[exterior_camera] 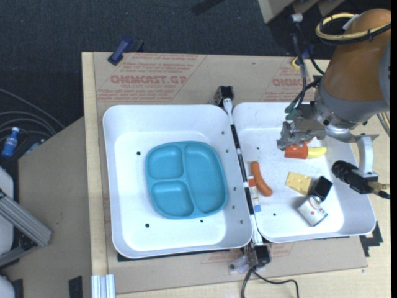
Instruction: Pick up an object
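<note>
Inspection begins with the largest items: the left bin (124,166) occupies the centre-left of the frame and carries a blue divided plate (185,179) lying flat at its middle; the right bin (347,222) sits touching it along a shared divider at centre-right. My arm (356,67) enters from the upper right of the frame, and my gripper (298,138) is down in the upper part of the right bin. I judge the step in hand to be the approach and closing on a target, not yet a lift. The target appears to be the red-orange block (296,151), directly below my gripper and apparently touching it; a yellow piece (317,151) lies just beside it to the right. Whether my gripper is apart, together or clamped on the block I cannot tell, since the wrist hides it. The next move calls for a confirmed grasp, then a straight rise clear of the yellow neighbour. The block looks small, bright and chunky. Remaining contents, lower in the bin: a yellow wedge (298,182), an orange sausage (261,179), a small can (312,210).
</note>
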`<state>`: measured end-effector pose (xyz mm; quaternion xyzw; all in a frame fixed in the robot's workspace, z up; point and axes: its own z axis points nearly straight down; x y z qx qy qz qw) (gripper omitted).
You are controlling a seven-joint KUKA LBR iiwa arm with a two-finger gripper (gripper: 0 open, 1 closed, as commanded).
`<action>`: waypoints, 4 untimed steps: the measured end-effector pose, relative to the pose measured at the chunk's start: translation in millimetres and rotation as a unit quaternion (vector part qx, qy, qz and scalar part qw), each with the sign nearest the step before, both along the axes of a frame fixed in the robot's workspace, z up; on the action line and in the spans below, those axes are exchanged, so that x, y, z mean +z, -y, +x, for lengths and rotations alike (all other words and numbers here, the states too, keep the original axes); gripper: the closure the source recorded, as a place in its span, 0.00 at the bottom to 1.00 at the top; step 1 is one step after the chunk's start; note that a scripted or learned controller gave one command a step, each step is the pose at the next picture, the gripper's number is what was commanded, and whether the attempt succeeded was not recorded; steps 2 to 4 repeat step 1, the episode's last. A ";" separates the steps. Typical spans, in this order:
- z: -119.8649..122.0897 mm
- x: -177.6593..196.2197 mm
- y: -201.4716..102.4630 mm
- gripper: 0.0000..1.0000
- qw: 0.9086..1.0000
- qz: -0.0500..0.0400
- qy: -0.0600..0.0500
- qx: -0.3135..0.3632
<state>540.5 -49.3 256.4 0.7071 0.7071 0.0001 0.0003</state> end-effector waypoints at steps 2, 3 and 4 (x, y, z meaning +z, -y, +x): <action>26.0 -5.1 43.8 1.00 1.000 -0.001 0.000 0.000; 26.0 -5.1 43.8 1.00 1.000 -0.001 0.000 0.000; 26.0 -5.1 43.8 1.00 1.000 -0.001 0.000 0.000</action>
